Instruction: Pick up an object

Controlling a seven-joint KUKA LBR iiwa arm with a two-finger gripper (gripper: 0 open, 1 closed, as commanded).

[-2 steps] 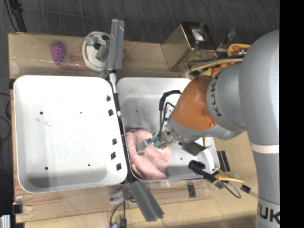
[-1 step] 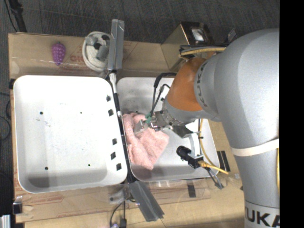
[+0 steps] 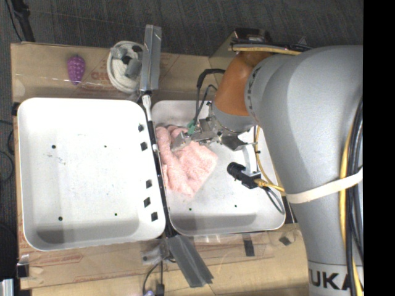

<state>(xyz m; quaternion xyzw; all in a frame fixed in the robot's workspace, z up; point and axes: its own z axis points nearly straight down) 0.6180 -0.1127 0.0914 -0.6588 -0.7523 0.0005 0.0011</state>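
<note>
Left bin [image 3: 37, 165]: a shallow white tray on the left of the bench; its floor shows small dark dots and faint scuffs.
Right bin [image 3: 210, 217]: a shallow white tray touching the left bin along a shared middle edge; it holds the pink cloth.
Pink cloth [image 3: 185, 165]: a crumpled, fluffy pink piece lying in the left part of the right bin, close against the middle edge, running from the far side toward the near side.
Gripper [image 3: 184, 139]: low over the far end of the pink cloth, reaching in from the right; its metal tip lies right at the cloth.
Jaws: whether they stand apart or together cannot be told, and no cloth shows clearly between them.
Arm [image 3: 308, 122]: large and grey, with an orange band [image 3: 233, 91] above the wrist, covering the right side of the right bin.
Purple object [image 3: 76, 68]: small and knobbly, on the brown bench beyond the left bin.
White coil [image 3: 123, 66]: a roundish white bundle on the bench beyond the bins, just right of the purple object.
</note>
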